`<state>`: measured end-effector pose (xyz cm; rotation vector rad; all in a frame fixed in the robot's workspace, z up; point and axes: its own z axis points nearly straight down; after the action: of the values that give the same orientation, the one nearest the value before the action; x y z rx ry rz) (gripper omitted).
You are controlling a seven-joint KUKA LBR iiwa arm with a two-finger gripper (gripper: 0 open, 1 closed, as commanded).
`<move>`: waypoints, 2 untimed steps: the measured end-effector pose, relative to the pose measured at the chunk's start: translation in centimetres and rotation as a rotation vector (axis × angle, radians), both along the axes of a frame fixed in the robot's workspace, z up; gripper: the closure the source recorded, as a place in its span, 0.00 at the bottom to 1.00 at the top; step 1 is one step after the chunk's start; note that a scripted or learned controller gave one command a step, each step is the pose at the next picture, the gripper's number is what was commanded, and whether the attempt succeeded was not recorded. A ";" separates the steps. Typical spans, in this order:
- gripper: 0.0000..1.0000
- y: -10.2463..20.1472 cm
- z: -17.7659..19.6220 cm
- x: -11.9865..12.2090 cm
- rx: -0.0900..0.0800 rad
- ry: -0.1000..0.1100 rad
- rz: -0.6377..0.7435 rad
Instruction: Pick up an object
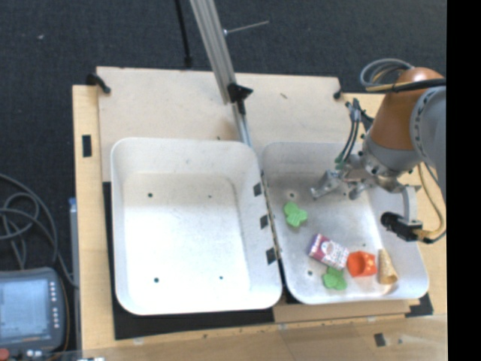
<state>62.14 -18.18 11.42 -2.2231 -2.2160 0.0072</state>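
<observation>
Nearest the camera, the pale wooden counter [188,329] ran along the lower edge, with a grey screen unit [28,310] and loose cables [22,209] on the dark carpet [45,28] to the left. On the counter sat the two white bins, side by side and touching along the middle. The left bin [188,224] showed a speckled floor with a few dark dots. In the right bin [402,273], the near end held the objects: a green piece [334,280] just beside a maroon and white carton [328,251], whose long axis ran from upper left to lower right; its printing was too small to read. Next to it stood an orange cup [361,263], and a tan cone-like piece [386,267] lay against the bin's right wall, long axis roughly up and down the view. Farther in, a second green piece [295,216] lay alone. Beyond that, the end effector [325,189] hung over the bin's far half, pointing left, apart from every object; I could not tell how it was set. A slanted metal pole [214,40] rose behind.
</observation>
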 end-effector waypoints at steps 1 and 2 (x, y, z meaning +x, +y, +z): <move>1.00 -0.1 1.6 0.3 0.000 -0.011 -0.004; 1.00 -0.2 8.0 0.8 -0.001 -0.014 0.005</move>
<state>62.96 -18.36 19.47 -2.2246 -2.2292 -0.0071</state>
